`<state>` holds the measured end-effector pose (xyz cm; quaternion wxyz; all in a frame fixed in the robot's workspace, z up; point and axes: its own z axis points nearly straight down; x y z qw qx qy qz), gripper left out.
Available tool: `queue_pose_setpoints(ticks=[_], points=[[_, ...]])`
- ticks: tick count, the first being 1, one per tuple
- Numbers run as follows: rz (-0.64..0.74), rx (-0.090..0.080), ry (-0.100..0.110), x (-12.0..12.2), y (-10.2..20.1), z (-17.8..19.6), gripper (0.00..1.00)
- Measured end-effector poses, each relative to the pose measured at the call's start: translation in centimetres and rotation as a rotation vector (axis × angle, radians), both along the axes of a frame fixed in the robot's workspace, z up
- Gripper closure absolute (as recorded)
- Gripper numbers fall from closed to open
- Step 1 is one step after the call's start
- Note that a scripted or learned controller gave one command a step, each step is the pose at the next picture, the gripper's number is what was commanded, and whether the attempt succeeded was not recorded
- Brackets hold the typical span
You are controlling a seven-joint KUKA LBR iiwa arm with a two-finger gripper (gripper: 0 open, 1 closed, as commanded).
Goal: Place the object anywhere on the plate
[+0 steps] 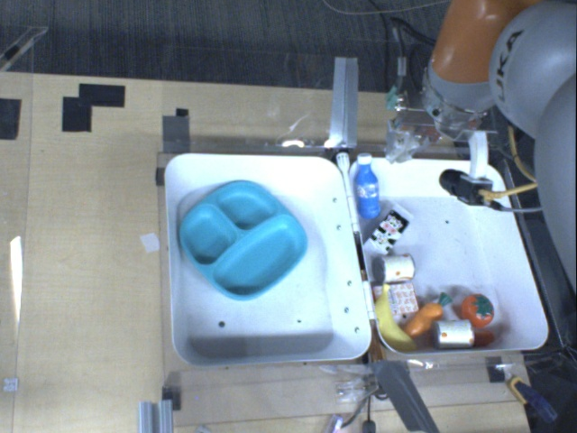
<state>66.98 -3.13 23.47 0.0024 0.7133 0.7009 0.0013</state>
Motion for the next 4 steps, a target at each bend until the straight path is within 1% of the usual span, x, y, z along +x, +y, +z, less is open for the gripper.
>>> queue_pose_setpoints(ticks=[1, 2, 3, 4], points=[[0.0, 0.0, 0.0, 0.0, 0.0, 0.0, 0.0], [0.006, -0.001, -0.006, 0.2, 0.1, 1.2, 1.0], [-0.037, 0.002, 0.004, -3.5, 5.3, -4.8, 1.0], [0.001, 0.002, -0.003, 0.0, 9.9, 7.9, 1.0]])
